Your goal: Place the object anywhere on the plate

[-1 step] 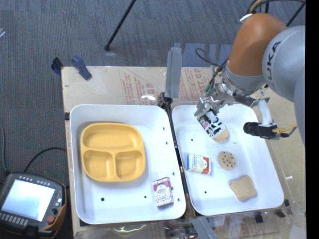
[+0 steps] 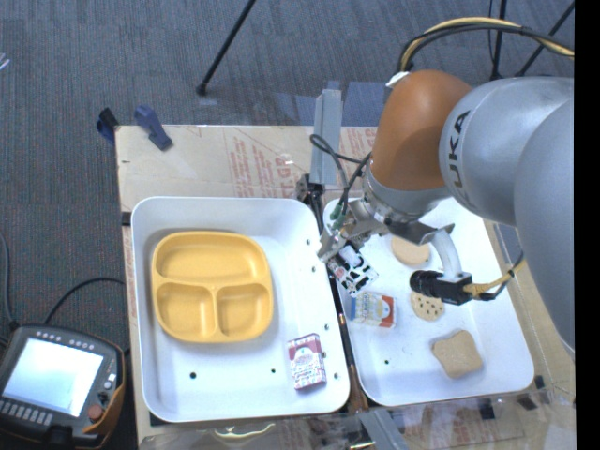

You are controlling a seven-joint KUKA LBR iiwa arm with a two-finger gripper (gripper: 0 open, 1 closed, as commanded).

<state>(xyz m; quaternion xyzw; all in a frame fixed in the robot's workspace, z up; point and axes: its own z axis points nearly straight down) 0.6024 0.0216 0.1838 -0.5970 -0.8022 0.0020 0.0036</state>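
A yellow plate point(image 2: 213, 284) with three compartments lies in the left white bin point(image 2: 298, 242). My gripper point(image 2: 353, 273) hangs low over the left edge of the right bin point(image 2: 412, 378), close to the wall between the two bins. Directly below it in the view lies a small orange and white carton point(image 2: 373, 309). Nothing can be seen held in the gripper. A red and white carton point(image 2: 307, 361) lies in the left bin, near its front right corner, apart from the plate.
The right bin also holds a toast slice point(image 2: 457, 353), a spotted cookie point(image 2: 427, 306) and a round beige piece point(image 2: 411, 251). My grey arm point(image 2: 506, 148) covers that bin's far right. A teach pendant point(image 2: 58, 378) sits at the lower left, off the bench.
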